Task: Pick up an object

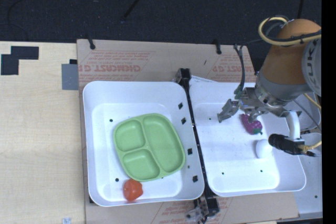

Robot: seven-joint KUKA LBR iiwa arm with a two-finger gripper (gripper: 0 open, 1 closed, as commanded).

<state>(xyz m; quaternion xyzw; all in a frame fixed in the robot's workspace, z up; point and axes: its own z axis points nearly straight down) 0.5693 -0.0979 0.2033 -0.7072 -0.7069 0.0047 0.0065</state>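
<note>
1. Gripper [237, 110] hangs over the right bin [231, 178]; fingers spread open, nothing between them.
2. Purple object [251, 124] lies on that bin's floor, just right of and below the fingertips.
3. White egg-shaped object [261, 148] sits nearer the bin's front.

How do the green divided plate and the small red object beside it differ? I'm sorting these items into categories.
The green plate is wide, flat and split into three compartments; the red object is a small, rounded lump. The plate fills the middle of the left bin; the red object sits near that bin's front edge, just off the plate's rim. Both lie in the left bin, away from the gripper.
</note>
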